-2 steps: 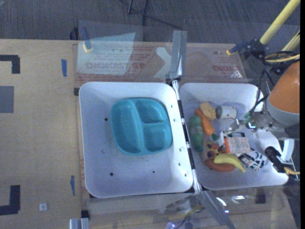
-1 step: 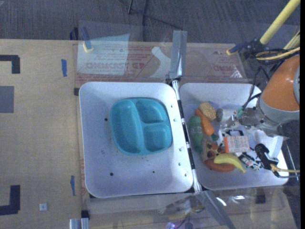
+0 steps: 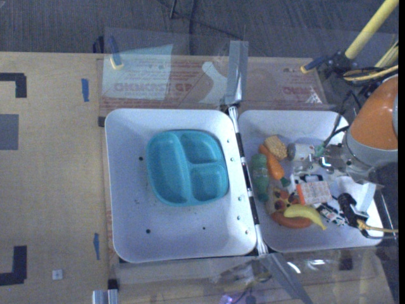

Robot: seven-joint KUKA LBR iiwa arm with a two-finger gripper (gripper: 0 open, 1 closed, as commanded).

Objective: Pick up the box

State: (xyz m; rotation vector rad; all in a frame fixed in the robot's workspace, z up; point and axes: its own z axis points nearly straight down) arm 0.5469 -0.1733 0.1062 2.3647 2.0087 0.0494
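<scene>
Arm (image 3: 373,128) over right bin (image 3: 253,122); jaws state: can't tell. Box (image 3: 313,189) flat just right of carrot (image 3: 274,167), above banana (image 3: 304,215).

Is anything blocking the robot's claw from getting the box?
Nothing visible sits on the box. The gripper is right by its top edge. A banana and carrot crowd its sides, which might hamper a grab.

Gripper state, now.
Gripper: cannot be told; it sits low in the right bin, over the clutter by the box.
</scene>
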